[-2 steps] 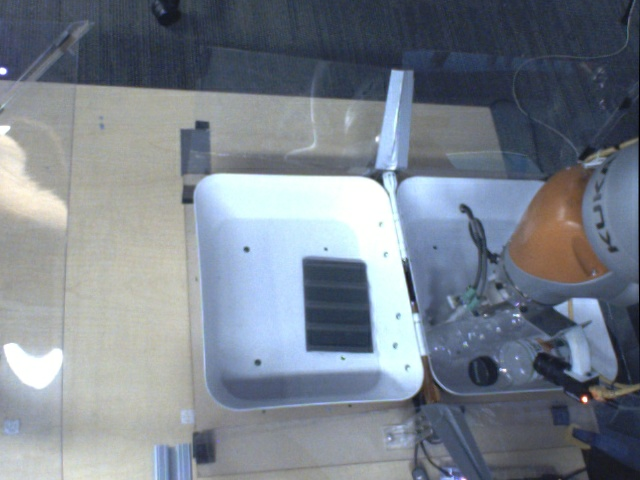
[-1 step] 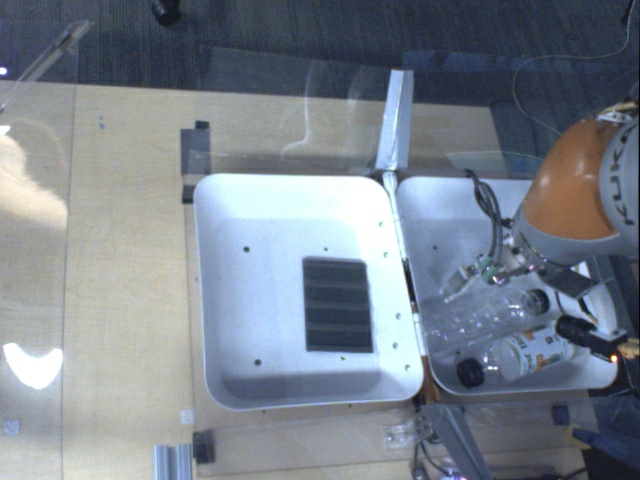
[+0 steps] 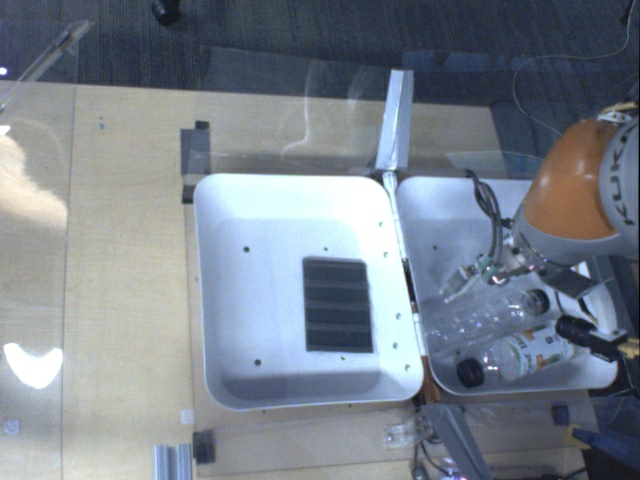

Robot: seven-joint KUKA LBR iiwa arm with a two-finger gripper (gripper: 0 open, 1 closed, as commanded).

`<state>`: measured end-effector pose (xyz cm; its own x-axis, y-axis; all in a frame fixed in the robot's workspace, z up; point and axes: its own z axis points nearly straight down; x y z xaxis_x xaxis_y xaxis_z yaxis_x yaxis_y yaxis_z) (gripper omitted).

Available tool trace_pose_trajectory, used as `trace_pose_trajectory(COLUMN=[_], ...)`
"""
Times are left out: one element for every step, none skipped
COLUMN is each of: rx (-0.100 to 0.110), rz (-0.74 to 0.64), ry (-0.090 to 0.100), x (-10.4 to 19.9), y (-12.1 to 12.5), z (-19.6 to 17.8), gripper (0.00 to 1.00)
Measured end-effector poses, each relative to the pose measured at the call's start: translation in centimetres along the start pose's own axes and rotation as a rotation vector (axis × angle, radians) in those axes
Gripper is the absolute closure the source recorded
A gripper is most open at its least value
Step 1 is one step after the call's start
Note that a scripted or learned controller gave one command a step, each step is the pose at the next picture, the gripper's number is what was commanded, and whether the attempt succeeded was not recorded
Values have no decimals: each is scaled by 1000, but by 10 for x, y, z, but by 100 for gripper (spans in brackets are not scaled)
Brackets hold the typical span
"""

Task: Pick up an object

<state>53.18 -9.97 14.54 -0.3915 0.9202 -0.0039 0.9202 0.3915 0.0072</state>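
Gripper (image 3: 487, 271) hangs low in the right bin (image 3: 440, 208), under the grey and orange arm (image 3: 570, 193); whether it is spread or pressed together cannot be told from this view. Just beside it, toward the near side, lie 2 clear plastic bottles: 1 bare bottle (image 3: 480, 313) and 1 labelled bottle (image 3: 515, 356) with a black cap. A dark ridged pad (image 3: 337, 304) lies in the left bin (image 3: 230, 298). Nothing looks lifted, so the pick seems not yet done.
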Motion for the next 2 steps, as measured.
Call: trace_pose_trajectory(rx=[0,-6], rz=[66,-28], ry=[-2,-8], x=[-38,-94], y=[-62,-51], z=[-13,55], gripper=[0,0])
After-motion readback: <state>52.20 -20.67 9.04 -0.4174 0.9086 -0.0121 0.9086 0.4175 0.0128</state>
